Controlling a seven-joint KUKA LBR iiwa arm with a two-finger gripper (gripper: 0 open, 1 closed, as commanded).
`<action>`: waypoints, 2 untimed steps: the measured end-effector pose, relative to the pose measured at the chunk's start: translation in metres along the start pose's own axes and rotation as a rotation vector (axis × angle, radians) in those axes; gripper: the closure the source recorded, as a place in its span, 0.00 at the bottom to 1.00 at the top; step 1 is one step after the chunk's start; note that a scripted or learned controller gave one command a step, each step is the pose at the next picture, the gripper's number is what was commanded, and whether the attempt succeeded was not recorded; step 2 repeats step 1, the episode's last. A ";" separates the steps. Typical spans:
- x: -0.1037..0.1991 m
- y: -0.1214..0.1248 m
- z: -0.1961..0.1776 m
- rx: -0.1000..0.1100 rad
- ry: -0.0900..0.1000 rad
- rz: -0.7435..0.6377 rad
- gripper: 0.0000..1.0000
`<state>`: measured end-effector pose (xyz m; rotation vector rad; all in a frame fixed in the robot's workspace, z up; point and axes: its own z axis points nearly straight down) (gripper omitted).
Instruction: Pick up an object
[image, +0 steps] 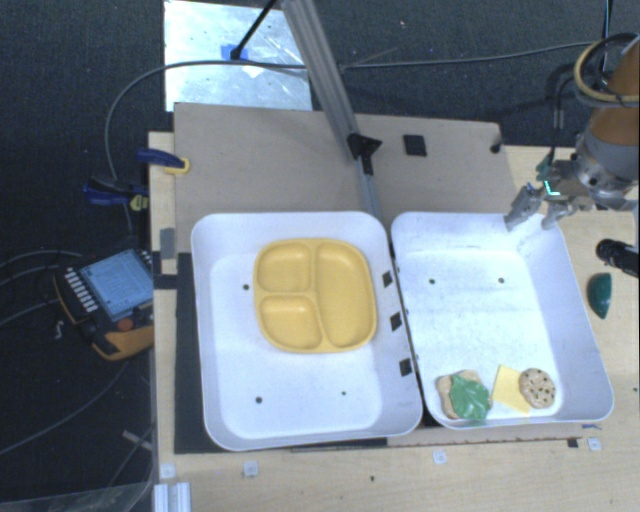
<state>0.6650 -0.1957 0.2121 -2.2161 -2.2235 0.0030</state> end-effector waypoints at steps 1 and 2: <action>0.000 0.001 -0.003 -0.005 -0.001 -0.001 0.00; 0.000 0.001 -0.003 -0.005 -0.001 -0.001 0.00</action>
